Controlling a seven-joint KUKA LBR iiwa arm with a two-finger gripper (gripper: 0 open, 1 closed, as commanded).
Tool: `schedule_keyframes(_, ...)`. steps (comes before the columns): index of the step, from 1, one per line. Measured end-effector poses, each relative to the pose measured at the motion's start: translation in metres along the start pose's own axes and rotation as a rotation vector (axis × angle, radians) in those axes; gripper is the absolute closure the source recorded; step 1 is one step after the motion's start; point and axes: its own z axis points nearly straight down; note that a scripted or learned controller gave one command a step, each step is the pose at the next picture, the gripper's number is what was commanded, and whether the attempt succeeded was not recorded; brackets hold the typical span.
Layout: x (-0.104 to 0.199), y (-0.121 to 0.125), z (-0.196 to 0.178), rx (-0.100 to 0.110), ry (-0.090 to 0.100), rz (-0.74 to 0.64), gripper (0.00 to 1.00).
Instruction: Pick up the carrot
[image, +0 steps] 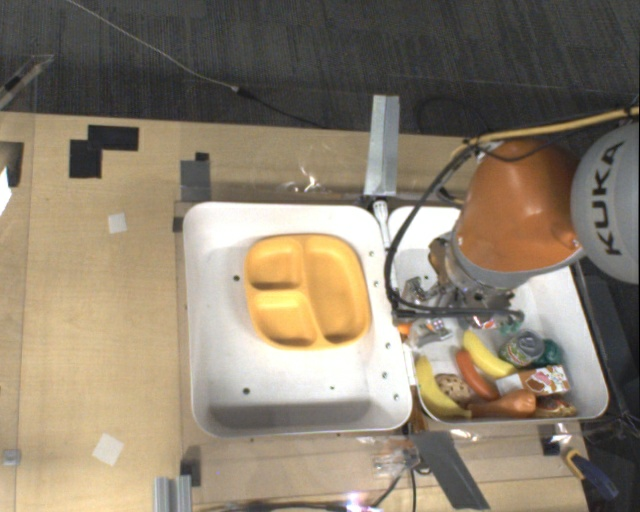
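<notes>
The carrot (507, 404), a long orange piece, lies along the front wall of the right bin (590, 385), among other toy food. My gripper (452, 304) hangs under the orange wrist band over the middle of that bin, toward its left side. It is behind and to the left of the carrot, clearly apart from it. The wrist and its cables cover most of the gripper from above. Nothing is seen held in it.
Around the carrot lie two yellow bananas (436, 386) (487, 354), a red-orange sausage-like piece (474, 372), a green can (523, 349), a cookie (455, 385) and a small packet (545, 380). The left bin (210, 330) holds a yellow divided plate (303, 290).
</notes>
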Motion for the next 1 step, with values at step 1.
schedule_keyframes(1,-0.0076,0.0611,0.0002,-0.002,0.000,-0.053,1.00)
